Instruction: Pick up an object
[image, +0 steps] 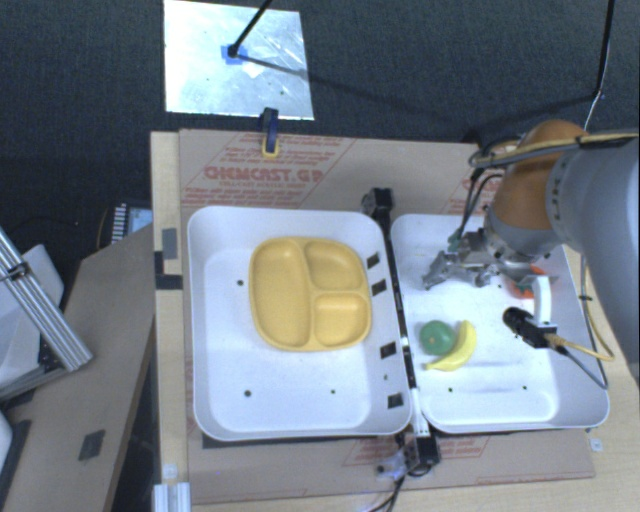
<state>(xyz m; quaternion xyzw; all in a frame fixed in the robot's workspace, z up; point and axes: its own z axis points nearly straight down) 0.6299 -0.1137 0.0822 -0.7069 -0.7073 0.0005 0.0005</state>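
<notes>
Tool (436, 272), fingers spread and gripping nothing, near right bin (500, 400) back edge, apart from banana (458, 349)

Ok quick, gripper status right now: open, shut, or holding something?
Gripper: cannot be told from this view. It is over the right bin, above the banana and green ball, with nothing seen held.

Red block lettering reading "CHEMCAST GP" runs across the brown protective sheet (262, 172) at 12 o'clock of the left bin (200, 300). Fainter repeats of the red print appear on the same sheet near its right and bottom edges, too partial to read.
</notes>
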